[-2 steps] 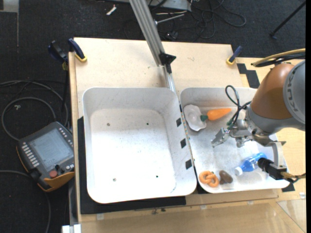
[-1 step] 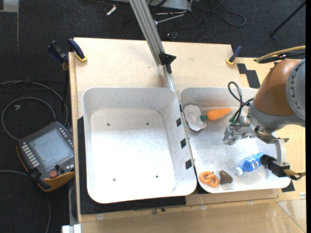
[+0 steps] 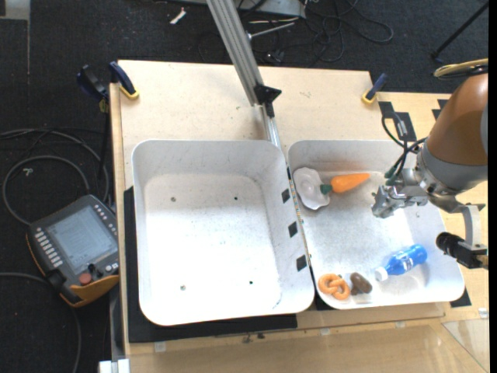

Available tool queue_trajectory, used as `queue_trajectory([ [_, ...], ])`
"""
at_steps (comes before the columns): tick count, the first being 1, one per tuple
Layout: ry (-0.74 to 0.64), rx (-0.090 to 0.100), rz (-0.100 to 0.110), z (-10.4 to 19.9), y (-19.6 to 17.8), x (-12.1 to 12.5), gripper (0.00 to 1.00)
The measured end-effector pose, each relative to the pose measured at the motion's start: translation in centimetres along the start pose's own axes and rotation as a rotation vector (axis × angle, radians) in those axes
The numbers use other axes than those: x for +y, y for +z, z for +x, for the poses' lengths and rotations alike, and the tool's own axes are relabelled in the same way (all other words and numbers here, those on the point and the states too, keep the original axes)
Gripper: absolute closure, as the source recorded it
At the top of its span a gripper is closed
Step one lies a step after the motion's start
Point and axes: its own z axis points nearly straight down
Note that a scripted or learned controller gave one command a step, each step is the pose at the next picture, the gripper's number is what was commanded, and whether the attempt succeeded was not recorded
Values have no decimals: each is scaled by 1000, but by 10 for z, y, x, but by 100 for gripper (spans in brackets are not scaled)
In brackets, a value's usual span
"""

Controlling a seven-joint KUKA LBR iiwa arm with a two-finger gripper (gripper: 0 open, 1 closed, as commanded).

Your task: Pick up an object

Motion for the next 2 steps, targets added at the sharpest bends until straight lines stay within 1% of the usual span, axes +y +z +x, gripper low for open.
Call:
queue_trajectory([
  [1,-3,0,1,-8,-46,5,100],
  [2,-4,0,-1,-8,-99,7,100],
])
